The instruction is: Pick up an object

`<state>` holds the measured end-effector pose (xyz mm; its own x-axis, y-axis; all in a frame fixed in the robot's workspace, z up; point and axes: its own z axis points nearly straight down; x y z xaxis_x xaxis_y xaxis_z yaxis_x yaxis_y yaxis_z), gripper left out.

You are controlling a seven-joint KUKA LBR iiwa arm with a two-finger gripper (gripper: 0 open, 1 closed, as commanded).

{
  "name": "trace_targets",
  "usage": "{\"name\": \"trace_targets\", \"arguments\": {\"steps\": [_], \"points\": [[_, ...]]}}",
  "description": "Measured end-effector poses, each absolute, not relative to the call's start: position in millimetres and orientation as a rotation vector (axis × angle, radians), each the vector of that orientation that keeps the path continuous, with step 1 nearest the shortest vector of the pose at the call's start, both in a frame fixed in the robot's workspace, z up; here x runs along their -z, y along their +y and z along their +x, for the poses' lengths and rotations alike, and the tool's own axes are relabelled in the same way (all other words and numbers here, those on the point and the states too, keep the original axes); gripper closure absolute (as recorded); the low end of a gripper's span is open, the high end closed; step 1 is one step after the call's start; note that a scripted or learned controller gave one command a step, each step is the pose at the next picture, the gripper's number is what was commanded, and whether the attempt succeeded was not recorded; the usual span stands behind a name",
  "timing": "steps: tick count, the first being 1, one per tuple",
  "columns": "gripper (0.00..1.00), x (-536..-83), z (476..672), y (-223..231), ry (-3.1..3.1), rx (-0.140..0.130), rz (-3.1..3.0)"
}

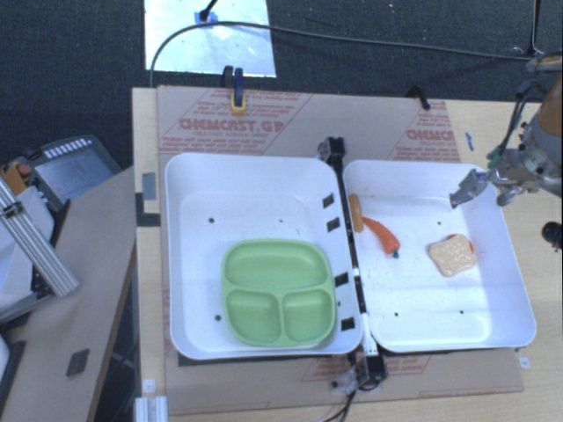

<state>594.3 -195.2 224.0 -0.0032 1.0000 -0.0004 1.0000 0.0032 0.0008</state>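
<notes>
Worktop (413, 117) carries two white bins. Left bin (202, 192): green divided plate (279, 290). Right bin (493, 323): carrot (383, 234) near divider, tan cracker-like piece (452, 255) well apart. Hand (488, 187) above right bin's far edge, fingers spread, holding nothing.

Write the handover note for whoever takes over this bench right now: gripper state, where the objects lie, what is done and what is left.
Gripper: above the upper right edge of the right bin, carrying nothing; whether the jaws are open cannot be judged.
Objects: orange carrot and tan stick lie near the right bin's left wall; beige toast piece lies right of the carrot. Green divided plate sits in the left bin.
Done: nothing picked up.
Left: choose an object, lower, grasp, lift. The toast piece looks nearest.
</notes>
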Motion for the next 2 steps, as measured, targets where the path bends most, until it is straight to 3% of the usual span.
{"name": "trace_targets", "arguments": {"steps": [2], "points": [[0.00, -122.9, 595.5, -179.8, 2.227, 0.000, 2.216]]}}
